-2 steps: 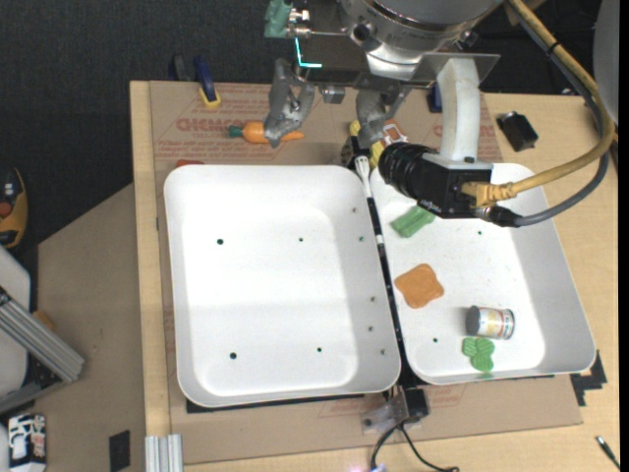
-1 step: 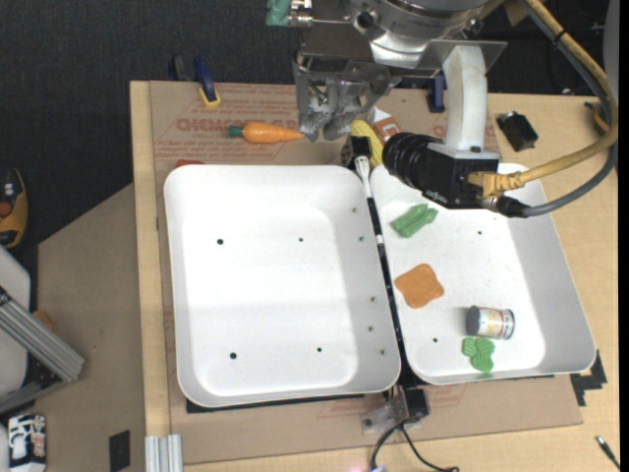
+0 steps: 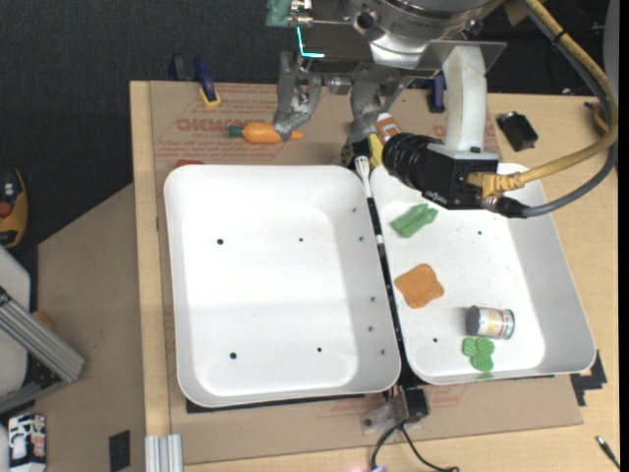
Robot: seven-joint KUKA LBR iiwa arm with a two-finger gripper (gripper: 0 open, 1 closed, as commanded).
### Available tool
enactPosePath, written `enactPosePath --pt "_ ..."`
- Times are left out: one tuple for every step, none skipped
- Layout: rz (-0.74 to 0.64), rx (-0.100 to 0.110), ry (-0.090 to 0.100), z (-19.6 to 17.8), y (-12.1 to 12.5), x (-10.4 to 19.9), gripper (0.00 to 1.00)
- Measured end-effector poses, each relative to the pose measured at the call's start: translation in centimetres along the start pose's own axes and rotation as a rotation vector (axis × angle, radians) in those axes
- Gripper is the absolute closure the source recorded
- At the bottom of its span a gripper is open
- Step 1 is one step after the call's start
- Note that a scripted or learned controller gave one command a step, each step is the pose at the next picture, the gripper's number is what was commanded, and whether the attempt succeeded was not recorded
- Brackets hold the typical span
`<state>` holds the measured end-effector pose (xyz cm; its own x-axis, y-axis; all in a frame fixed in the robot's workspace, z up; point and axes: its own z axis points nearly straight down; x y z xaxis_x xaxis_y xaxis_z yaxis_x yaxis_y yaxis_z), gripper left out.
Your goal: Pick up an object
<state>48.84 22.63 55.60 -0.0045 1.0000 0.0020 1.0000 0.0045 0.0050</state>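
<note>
Hovering near the bins' far edge, the two-finger gripper (image 3: 329,106) is spreading wide, holding nothing; the small orange carrot-shaped toy (image 3: 261,134) is lying unpicked beside one finger.

Both white bins (image 3: 265,293) look smooth, slightly glossy plastic on matt brown cardboard (image 3: 157,165); the small can (image 3: 490,322) shines metallic.

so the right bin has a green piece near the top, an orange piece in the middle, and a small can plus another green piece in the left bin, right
Not quite. The small can and the second green piece lie in the right bin, near its front edge, not in the left bin. The camera view shows this. The rest holds: a green piece near the top and an orange piece in the middle of the right bin.
</note>
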Motion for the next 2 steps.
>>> enactPosePath --pt "-0.002 -0.004 0.002 -1.1 0.03 0.08 1.0" --pt "-0.001 -0.003 0.001 -1.04 0.03 0.08 0.0"
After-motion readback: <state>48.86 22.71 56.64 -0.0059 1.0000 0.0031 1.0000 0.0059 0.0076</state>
